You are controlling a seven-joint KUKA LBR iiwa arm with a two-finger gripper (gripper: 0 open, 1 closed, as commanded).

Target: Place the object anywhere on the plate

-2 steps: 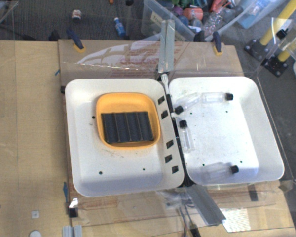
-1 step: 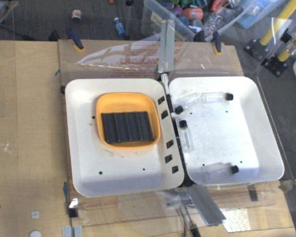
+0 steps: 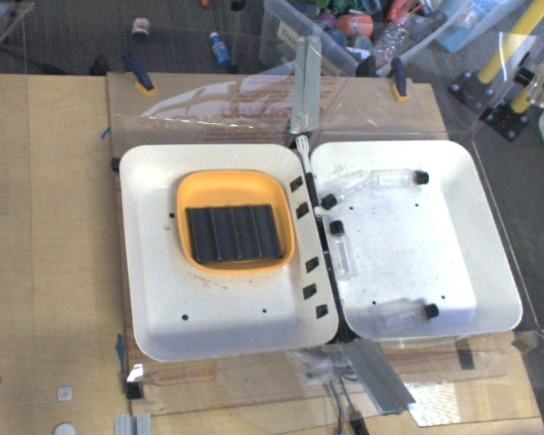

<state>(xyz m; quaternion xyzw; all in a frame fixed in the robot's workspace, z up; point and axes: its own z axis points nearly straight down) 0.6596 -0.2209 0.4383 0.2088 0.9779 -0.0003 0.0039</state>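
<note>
An orange plate [image 3: 236,186] with rounded corners lies in the left white bin [image 3: 154,315], a little above the bin's middle. A black ribbed rectangular object [image 3: 235,233] rests flat on the plate, inside its rim, and covers most of the plate's lower part. Nothing touches or overhangs the object.
The right white bin [image 3: 490,288] holds several clear plastic bottles with black caps: one near the top [image 3: 390,181], one by the left wall [image 3: 342,254], one near the bottom [image 3: 401,314]. Black clips [image 3: 310,263] line the seam between the bins. A clear crate of toys [image 3: 372,12] stands behind the bench.
</note>
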